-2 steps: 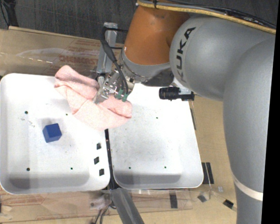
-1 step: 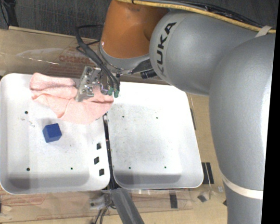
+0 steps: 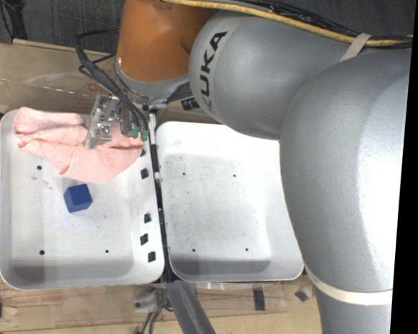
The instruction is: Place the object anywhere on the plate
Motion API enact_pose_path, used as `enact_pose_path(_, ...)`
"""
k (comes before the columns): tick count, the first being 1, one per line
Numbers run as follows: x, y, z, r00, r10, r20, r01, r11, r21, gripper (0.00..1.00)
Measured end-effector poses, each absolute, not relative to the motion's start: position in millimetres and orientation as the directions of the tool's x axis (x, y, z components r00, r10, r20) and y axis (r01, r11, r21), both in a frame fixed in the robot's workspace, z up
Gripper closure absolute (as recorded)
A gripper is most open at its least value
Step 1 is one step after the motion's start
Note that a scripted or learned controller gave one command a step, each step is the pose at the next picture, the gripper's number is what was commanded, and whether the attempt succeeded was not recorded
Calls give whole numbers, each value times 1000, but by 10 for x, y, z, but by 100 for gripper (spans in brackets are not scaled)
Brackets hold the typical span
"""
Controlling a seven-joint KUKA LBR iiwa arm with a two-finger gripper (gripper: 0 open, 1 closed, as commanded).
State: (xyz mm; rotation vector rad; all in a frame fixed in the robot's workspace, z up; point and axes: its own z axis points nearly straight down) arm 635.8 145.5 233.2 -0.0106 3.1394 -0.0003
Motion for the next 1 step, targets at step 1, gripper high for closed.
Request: enact_pose_path(1, 6360, 1454, 2336, -1000, -6, -3, -6, 1000, 0, 0)
